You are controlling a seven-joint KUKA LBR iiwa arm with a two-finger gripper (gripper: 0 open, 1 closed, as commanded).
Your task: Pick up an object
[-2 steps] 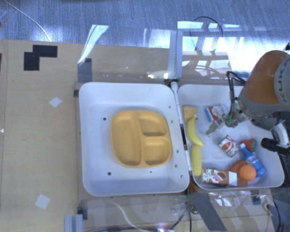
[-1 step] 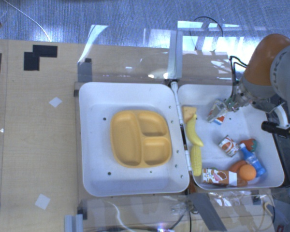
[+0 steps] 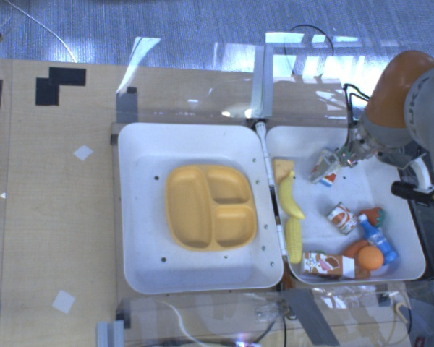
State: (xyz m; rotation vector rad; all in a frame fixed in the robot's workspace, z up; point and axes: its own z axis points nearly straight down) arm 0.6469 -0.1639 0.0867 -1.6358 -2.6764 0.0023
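End effector (image 3: 331, 166) low in the right bin (image 3: 409, 266), upper part; grip state impossible to tell. Near the yellow banana (image 3: 292, 203) at the bin's left wall: small carton (image 3: 341, 218), blue bottle (image 3: 377, 238), round orange (image 3: 370, 258).

One fixed camera looks down slantwise over both bins (image 3: 130, 194).

arm (image 3: 412, 100): cut off by right edge
jaws: too blurred to tell their state
small packet (image 3: 331, 170): label unreadable
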